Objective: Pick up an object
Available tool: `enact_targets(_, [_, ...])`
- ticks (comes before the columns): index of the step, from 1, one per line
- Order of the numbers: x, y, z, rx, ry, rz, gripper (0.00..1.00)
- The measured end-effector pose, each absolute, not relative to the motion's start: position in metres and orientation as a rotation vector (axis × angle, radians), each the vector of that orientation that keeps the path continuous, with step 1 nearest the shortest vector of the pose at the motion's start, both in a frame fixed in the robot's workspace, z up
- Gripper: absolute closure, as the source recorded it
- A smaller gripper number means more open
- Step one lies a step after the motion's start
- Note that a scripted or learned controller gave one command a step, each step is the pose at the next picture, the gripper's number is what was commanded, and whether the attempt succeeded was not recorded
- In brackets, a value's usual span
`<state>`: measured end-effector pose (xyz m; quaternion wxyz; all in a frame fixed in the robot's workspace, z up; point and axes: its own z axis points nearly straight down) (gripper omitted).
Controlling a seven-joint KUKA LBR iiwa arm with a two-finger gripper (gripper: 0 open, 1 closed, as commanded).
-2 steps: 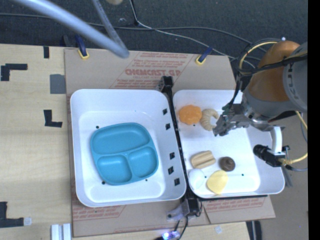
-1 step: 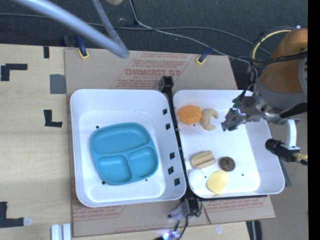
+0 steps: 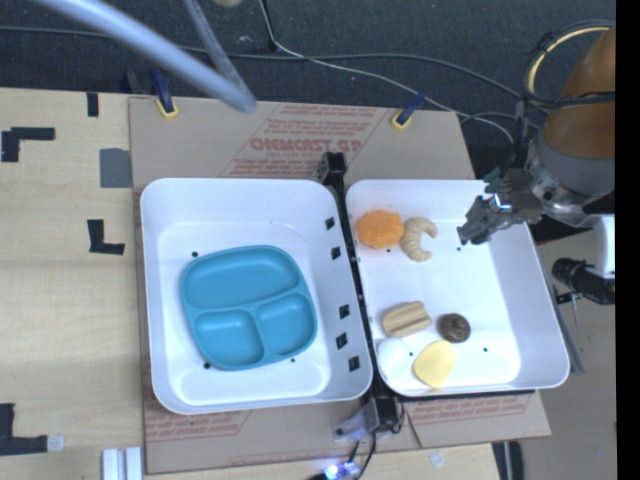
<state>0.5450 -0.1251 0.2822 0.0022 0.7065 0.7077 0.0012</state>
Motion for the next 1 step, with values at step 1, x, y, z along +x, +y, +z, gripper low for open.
enact_targets(1, [0.5423, -0.0699, 0.2635, 2.217, 2.228, -0.002, 1.0])
